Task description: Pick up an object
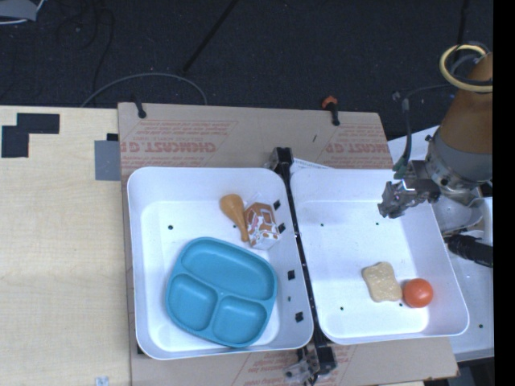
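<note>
**Operator:** While I watch from the overhead camera, I have the gripper (392,202) sitting at the upper right of the right bin (346,215), just over its far rim. The grey arm (467,127) with its orange band comes in from the right edge of the frame.

**Colleague:** Is it carrying anything?

**Operator:** I see nothing between its tips. The fingers themselves are a dark cluster at this angle, so I cannot tell how far apart they stand.

**Colleague:** What could it pick?

**Operator:** In the right bin I count two things, both low in the frame near the bin's lower right corner: a tan, bread-like piece (381,282) and a red-orange ball (417,293), touching or just beside each other, the ball to the right. They lie well apart from the gripper, which is higher in the picture.

**Colleague:** And the left bin (153,207)?

**Operator:** A blue divided plate (220,291) with three compartments takes up its lower middle. Above it, near the bin's upper right, I see a small wooden spoon (235,212) lying at a slant and a brown-and-white packet (261,223) just to its right, close against the divider between the bins. Both bins rest on a cardboard sheet (241,139) over the pale bench (56,256).
</note>
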`<action>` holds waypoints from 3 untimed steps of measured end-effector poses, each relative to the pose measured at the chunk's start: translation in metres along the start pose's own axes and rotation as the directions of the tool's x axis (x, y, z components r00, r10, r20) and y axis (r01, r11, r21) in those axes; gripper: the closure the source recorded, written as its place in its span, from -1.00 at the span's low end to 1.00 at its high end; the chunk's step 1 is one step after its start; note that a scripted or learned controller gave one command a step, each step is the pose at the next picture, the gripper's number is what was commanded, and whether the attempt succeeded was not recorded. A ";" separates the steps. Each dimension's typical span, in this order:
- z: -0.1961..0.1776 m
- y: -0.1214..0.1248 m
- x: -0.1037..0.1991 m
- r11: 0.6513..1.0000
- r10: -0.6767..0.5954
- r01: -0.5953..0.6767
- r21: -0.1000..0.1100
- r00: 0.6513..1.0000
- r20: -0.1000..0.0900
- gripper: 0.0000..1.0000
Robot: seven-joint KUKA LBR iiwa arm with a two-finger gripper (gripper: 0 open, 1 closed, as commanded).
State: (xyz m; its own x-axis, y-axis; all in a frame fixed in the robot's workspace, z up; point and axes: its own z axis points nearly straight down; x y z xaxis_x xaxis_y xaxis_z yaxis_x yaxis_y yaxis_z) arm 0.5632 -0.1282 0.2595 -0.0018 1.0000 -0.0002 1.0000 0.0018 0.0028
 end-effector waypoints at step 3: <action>0.008 0.000 0.090 1.000 -0.002 0.002 0.007 1.000 -0.002 1.00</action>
State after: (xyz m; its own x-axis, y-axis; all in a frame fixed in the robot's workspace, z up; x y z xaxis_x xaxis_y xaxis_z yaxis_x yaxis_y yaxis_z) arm 0.5635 -0.0380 0.2512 -0.0036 1.0000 0.0017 1.0000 0.0036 -0.0043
